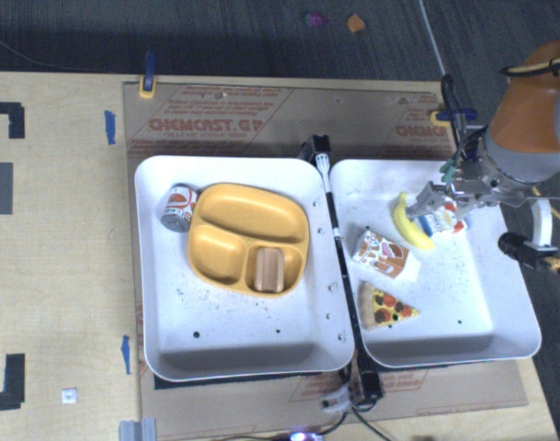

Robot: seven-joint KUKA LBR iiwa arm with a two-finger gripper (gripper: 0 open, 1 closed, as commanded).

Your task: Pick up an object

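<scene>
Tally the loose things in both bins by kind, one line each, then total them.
Yellow divided tray: 1
Brown block in the tray: 1
Can: 1
Banana: 1
Printed carton: 1
Pizza slice: 1
Small object under the hand: 1
Total: 7

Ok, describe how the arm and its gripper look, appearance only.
The arm enters from the right: a rounded grey body with a broad orange band above the wrist. The gripper is a compact metal-grey assembly with dark parts. A thin pale cable slants up from it toward the top edge.
</scene>
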